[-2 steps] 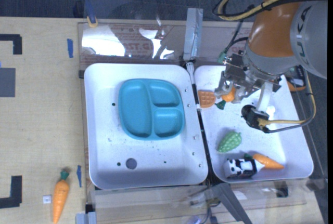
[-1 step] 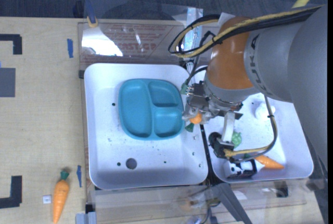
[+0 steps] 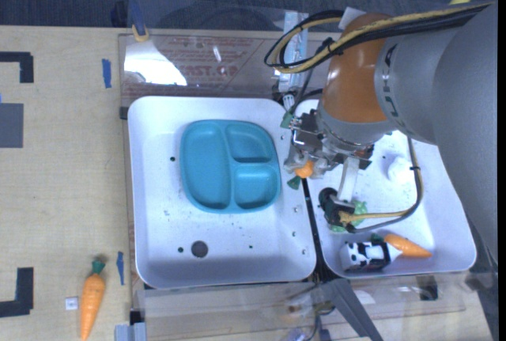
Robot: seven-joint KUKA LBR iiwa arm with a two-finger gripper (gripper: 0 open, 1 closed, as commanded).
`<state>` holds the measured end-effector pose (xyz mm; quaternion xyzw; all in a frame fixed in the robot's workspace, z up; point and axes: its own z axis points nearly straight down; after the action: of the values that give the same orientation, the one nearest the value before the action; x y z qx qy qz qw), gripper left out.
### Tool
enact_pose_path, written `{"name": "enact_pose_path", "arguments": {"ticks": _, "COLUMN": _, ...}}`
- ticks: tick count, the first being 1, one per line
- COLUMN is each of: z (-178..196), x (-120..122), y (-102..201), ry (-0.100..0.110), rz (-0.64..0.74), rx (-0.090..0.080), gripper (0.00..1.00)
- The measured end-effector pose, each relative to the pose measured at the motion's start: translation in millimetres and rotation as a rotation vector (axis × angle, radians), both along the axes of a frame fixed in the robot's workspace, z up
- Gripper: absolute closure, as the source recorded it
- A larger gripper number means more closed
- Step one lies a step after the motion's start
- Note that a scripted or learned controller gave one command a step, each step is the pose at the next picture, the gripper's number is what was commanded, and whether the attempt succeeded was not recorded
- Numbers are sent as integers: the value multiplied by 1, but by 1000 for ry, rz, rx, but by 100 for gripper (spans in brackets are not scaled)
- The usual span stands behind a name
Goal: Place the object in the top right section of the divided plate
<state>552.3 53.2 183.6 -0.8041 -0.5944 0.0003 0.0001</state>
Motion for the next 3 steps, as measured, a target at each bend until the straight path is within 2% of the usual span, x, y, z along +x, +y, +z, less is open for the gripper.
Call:
{"name": "enact_pose_path", "arguments": {"ticks": 2, "z": 19, "x": 1, "y": 0, "ry": -1, "rz": -3, "rx": 1, "gripper": 100}}
{"name": "enact_pose_path", "arguments": {"ticks": 3, "z": 0, "x": -10, "y": -12, "ry": 6, "rz": -89, "rx": 2, "gripper": 100}}
